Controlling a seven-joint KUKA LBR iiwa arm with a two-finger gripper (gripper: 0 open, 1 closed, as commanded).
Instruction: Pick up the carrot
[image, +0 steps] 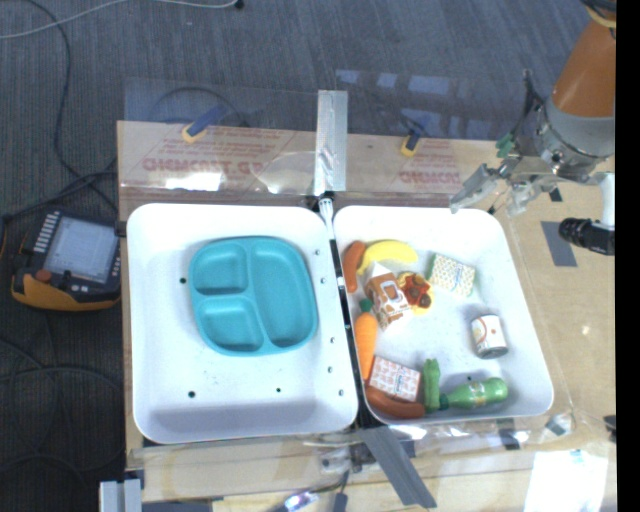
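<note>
Carrot (366, 341) lies in the right bin (520, 290), along its left wall, between a sausage (353, 262) above and a patterned box (394, 379) below. Largest is the left bin (150, 330), which holds a blue tray (252, 295) with three compartments. Smaller things in the right bin include a banana (388, 254), a green bottle (476, 393) and a can (488, 335). Outside the bin's top right corner hangs the gripper (497, 196), fingers spread apart, holding nothing.
</note>
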